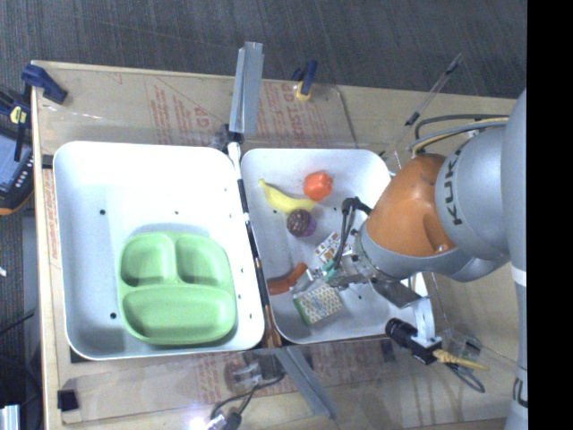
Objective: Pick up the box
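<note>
A small box [319,304] with a green and white pattern lies tilted near the front of the right bin [376,164]. My gripper [332,272] reaches in from the right and hangs directly over the box's upper edge, close to it or touching it. The grey arm with its orange band [407,213] covers the right part of this bin. A second small packet with red and white print [326,245] lies just behind the gripper.
The right bin also holds a banana [285,198], an orange-red round fruit [317,185], a dark purple fruit [301,223] and a red sausage-like piece [285,280]. A green divided plate [177,288] lies in the left bin [89,177].
</note>
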